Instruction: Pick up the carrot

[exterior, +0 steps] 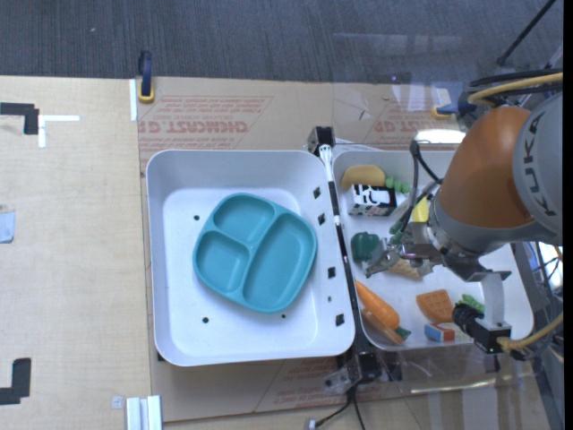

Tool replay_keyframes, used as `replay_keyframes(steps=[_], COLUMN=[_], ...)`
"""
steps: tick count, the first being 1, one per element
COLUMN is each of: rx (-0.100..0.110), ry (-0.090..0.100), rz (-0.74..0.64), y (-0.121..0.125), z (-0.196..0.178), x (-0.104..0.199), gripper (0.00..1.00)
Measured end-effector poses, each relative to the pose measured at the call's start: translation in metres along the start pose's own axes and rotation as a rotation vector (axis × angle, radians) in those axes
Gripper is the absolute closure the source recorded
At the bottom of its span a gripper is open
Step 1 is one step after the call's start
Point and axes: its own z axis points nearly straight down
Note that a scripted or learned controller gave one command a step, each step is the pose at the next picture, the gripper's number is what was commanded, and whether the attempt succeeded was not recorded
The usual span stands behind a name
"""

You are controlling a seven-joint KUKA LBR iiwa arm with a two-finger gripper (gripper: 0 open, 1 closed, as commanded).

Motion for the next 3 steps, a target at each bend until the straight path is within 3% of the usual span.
replay_keyframes(steps=[1, 2, 3], rx=[-0.002, -0.001, -0.002], ry=[0.000, -0.001, -0.001], rz=[-0.222, -0.412, -0.669], y=[0.001, 0.000, 0.000], z=[0.000, 0.000, 0.000], x=[0.023, 0.001, 0.000], gripper=[0.00, 0.00, 0.00])
